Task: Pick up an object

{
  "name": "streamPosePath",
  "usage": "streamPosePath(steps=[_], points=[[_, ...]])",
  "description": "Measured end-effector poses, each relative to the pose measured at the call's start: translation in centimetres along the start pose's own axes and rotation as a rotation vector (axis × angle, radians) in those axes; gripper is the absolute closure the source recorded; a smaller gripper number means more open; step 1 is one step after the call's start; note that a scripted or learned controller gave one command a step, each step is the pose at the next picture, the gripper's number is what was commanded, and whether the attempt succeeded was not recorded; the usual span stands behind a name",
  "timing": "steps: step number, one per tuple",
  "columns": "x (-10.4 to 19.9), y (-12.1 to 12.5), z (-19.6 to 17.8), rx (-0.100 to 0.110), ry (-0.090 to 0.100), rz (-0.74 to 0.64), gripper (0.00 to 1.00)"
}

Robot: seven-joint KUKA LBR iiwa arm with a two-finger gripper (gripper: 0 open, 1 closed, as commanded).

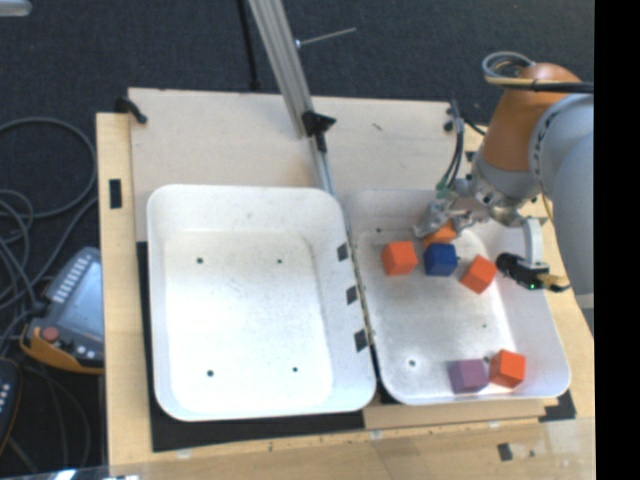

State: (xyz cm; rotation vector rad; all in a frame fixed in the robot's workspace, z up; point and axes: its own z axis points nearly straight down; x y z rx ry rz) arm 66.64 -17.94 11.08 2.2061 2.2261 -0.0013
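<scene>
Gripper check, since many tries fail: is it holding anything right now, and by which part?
Cannot be told. The gripper sits low over a small orange piece beside the blue cube; a hold is not visible.

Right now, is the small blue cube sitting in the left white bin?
No, the small blue cube lies in the right white bin, between two orange blocks.

A robotics lab: a plywood worktop point(230, 138) stands on dark carpet point(100, 38), with loose cables point(30, 198), a teach pendant point(75, 308) at its left, and an aluminium mast point(285, 58) rising behind two white bins point(250, 203).
</scene>
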Motion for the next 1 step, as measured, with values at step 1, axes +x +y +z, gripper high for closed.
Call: streamPosePath(steps=[1], points=[[5.79,-1.49,-10.47,-0.004,0.006,0.003,1.00]])
